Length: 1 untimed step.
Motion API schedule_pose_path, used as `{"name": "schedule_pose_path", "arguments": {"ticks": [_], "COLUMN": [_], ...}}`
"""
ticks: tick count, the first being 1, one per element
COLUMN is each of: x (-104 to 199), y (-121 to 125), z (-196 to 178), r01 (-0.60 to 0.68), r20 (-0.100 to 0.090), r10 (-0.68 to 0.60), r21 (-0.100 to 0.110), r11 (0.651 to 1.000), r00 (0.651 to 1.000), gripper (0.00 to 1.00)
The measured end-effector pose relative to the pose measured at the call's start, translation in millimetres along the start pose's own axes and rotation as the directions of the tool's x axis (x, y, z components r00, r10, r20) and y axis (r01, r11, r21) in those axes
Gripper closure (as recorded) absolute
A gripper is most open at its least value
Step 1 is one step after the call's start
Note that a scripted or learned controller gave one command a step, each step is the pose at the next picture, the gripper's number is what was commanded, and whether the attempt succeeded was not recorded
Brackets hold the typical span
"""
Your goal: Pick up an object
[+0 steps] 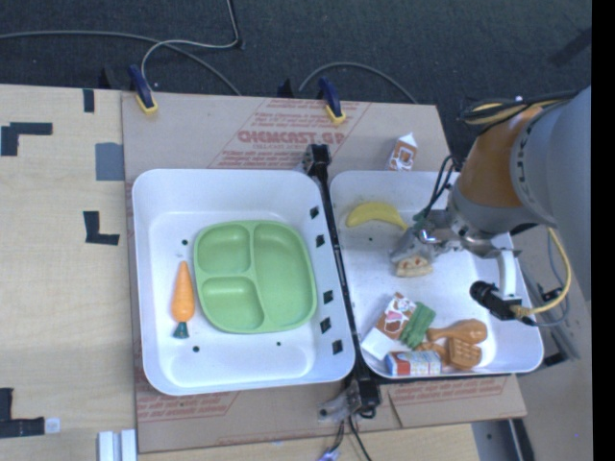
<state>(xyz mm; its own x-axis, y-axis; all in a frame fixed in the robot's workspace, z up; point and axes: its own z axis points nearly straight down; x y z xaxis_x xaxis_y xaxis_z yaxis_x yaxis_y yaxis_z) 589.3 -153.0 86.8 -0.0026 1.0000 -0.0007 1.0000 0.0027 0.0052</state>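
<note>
Taking the curved yellow plastic banana [376, 216] in the right white bin [509, 365] as landmark: nearer the camera lies a small tan bread-like piece [415, 264], with the gripper [420, 242] just over it, its state untellable. Descending squarely onto that piece, clear of the banana, seems wise.

My arm [567, 161] is a thick grey tube with a rounded orange band [492, 166] above the wrist. Below the band I see dull metal gripper [420, 243] parts, and thin black and yellow cables [555, 281] looping beside a small white bracket [506, 277].
</note>
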Motion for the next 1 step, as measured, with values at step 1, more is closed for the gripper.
{"name": "schedule_pose_path", "arguments": {"ticks": [1], "x": [86.0], "y": [-50.3], "z": [-97.7], "r01": [0.000], "r20": [-0.001], "r10": [0.000], "r21": [0.006], "r11": [1.000], "r00": [1.000], "gripper": [1.00]}}
